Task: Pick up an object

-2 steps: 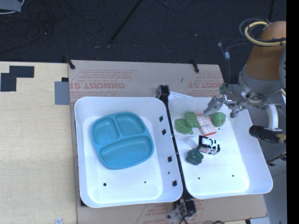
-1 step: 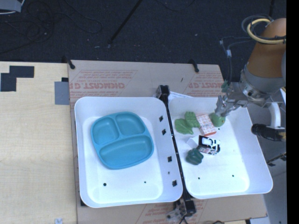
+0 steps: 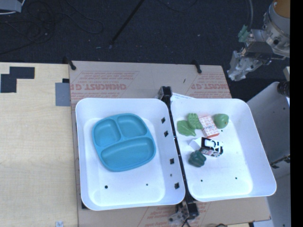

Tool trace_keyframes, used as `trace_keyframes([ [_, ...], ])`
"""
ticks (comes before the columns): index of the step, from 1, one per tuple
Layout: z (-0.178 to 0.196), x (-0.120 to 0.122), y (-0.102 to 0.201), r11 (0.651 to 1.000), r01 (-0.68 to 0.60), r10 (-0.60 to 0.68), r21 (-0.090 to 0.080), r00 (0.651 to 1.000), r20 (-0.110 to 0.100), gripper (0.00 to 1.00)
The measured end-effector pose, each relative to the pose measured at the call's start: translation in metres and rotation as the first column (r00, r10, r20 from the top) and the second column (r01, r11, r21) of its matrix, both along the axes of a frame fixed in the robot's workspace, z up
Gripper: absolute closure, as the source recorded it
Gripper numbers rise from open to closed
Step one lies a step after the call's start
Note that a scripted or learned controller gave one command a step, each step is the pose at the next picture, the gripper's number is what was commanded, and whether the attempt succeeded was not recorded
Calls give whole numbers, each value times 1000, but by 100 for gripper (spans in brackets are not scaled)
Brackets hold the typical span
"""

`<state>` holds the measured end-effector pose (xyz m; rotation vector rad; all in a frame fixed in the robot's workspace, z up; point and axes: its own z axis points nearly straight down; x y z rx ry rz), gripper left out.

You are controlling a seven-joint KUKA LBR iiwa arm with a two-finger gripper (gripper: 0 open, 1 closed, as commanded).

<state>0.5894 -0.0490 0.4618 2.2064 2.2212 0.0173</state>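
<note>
The right bin holds a small cluster of objects near its upper middle: two light green leafy pieces, a pink and white packet, a rounded green piece, a black and white toy and a dark green lump. My gripper hangs high at the upper right, beyond the far edge of the right bin and well apart from the objects. Nothing shows between its fingers.
The left bin carries a blue divided plate. A black divider runs between the two bins. Both bins rest on a cardboard sheet over a pale wooden bench. Dark floor with cables lies behind.
</note>
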Motion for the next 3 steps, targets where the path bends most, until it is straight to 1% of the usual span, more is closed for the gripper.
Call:
trace_keyframes([
  [1, 81, 18, 34, 1000, 3, -3, 0, 1000, -8, 100],
  [2, 69, -24, 56, 1000, 5, -5, 0, 1000, -21, 100],
  [3, 59, -68, 113, 1000, 1, -1, 1, 1000, -21, 100],
])
